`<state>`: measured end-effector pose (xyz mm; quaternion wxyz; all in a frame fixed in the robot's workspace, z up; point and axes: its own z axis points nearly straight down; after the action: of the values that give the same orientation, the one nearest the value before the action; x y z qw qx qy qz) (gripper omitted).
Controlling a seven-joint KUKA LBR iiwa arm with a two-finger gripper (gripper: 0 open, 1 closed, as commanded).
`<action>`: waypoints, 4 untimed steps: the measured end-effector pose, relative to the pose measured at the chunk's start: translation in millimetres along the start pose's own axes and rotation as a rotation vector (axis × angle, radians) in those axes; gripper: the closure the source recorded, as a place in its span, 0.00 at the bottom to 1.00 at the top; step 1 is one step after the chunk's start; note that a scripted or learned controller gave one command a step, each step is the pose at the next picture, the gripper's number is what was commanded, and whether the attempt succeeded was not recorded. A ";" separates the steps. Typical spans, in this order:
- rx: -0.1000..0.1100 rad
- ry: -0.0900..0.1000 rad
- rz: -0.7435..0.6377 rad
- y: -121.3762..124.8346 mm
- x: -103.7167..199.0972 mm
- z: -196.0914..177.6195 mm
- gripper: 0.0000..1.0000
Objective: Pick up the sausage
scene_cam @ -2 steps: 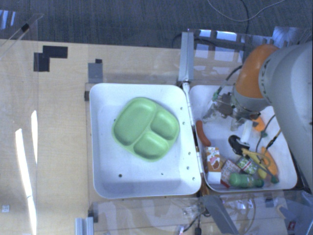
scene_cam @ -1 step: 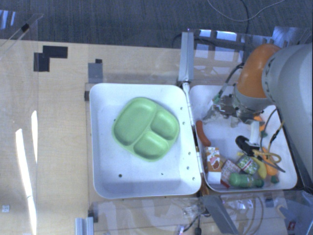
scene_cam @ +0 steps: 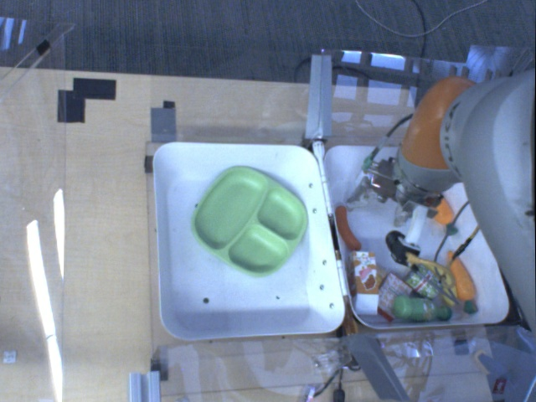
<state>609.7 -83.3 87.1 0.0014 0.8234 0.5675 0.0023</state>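
Grey metal of the claw is seen low over the right bin, under the arm's orange band; whether it is spread or pressed together cannot be told. Left of it, apart, the reddish sausage lies against the bin's left wall. Packets, a green bottle and a carrot are heaped nearby. A green divided plate rests in the left bin.

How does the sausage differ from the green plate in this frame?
The sausage is small, slim and reddish brown; the green plate is broad, light green and split into compartments. The sausage lies in the right bin, against its left wall, near other items; the green plate sits alone in the left bin. The arm hangs over the sausage's bin, not the plate's. Both lie flat on white bin floors.
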 end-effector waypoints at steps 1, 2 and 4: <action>0.015 -0.005 0.081 54.4 20.2 -0.3 0.00; 0.001 0.000 0.052 5.9 -0.3 0.2 0.00; 0.001 0.001 0.225 -5.4 -4.4 -0.2 0.00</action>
<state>603.1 -85.5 87.2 0.0008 0.8820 0.4713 0.0026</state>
